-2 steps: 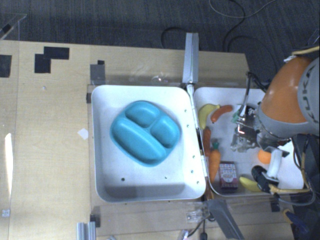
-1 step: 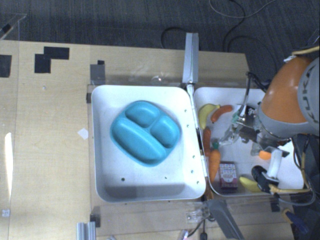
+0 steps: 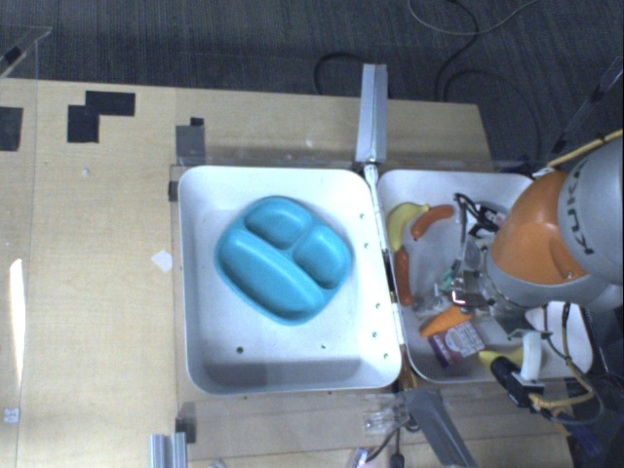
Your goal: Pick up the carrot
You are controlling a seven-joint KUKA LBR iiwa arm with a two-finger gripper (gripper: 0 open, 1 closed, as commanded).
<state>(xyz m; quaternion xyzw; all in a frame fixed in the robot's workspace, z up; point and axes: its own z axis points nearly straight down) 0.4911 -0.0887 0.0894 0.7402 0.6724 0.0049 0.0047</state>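
Note:
The carrot, a short orange piece, lies in the right bin near its front left. It rests against a purple packet. The gripper hangs low over the bin just behind and above the carrot, at the end of the grey arm with its orange band. Cables and the wrist body crowd the fingertips. I see nothing clearly held between them.
The right bin also holds a yellow banana-like piece, an orange-red sausage, a thin red-orange stick along the left wall and a yellow item at the front. A blue divided plate lies in the left bin.

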